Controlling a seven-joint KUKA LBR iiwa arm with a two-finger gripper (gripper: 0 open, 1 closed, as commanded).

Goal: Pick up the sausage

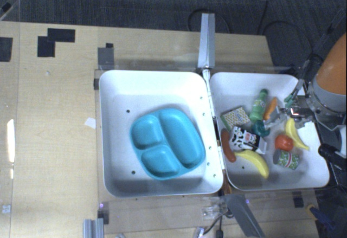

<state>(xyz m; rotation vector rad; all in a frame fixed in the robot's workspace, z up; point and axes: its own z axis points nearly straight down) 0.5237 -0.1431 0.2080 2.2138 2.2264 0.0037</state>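
Left bin (108, 123): we see a blue divided tray (167, 143) lying in it
Right bin (238, 82): we see the sausage (227, 147) by its left wall, touching a banana (256, 161)
Also there: milk carton (244, 137), tomato (284, 142), second banana (295, 134)
Arm (331, 79): over the right bin's right edge

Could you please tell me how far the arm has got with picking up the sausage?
Nothing looks done yet. The sausage lies at the left wall of the right bin, beside the black-and-white carton and a banana, untouched. In hand: the claw sits over the far right of that bin, near another banana and a tomato, well apart from the sausage. Left: reaching across, grasping and lifting it.
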